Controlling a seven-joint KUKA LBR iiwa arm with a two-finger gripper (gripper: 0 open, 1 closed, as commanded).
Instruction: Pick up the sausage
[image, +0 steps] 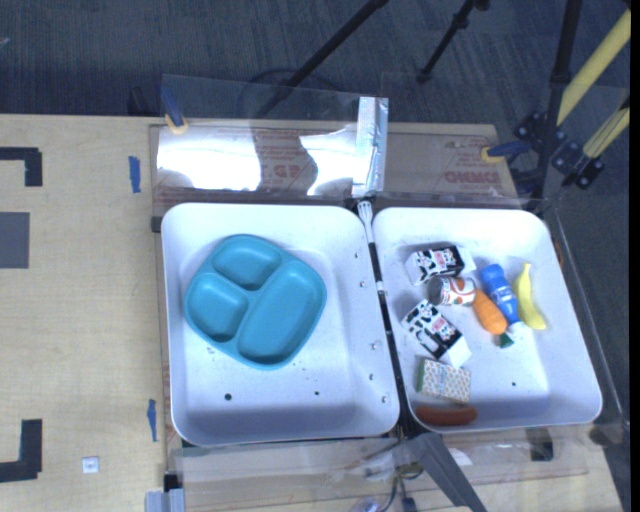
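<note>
Camera view: sausage (445, 414) lies at near edge of right bin (575, 385), against the wall, just beside a patterned packet (445, 380). Tool state: cannot tell. Risk: wall blocks a finger; packet gets nudged or grabbed instead.

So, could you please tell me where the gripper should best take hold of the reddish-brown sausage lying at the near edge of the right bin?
Probably its middle, from straight above: the reddish-brown sausage lies flat lengthwise along the right white bin's near wall, so fingers should close across its narrow width.
</note>
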